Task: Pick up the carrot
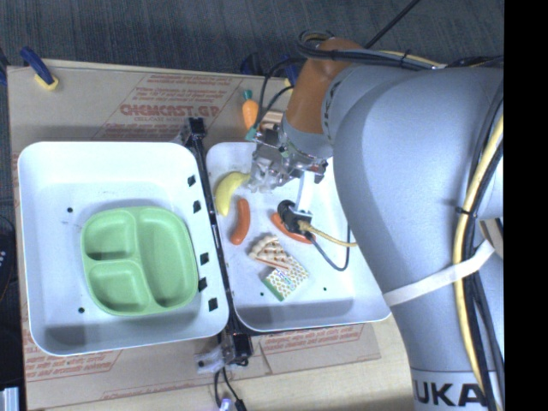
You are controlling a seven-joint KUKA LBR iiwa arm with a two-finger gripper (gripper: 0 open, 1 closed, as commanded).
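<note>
The carrot [288, 229], an orange tapered piece, lies in the middle of the right bin [342, 302]. A black plug on a yellow cable partly covers it. My gripper [272, 171] hangs over the back of that bin, just right of a yellow banana [225, 190]. It is behind the carrot and apart from it, and I see nothing held in it. The arm's grey body covers the bin's right side.
An orange-red sausage-shaped piece [241, 221], a waffle-like piece [269, 250] and a small patterned box [288, 279] also lie in the right bin. The left bin [43, 169] holds a green divided plate [139, 260]. A small orange and green thing [249, 112] lies behind the bins.
</note>
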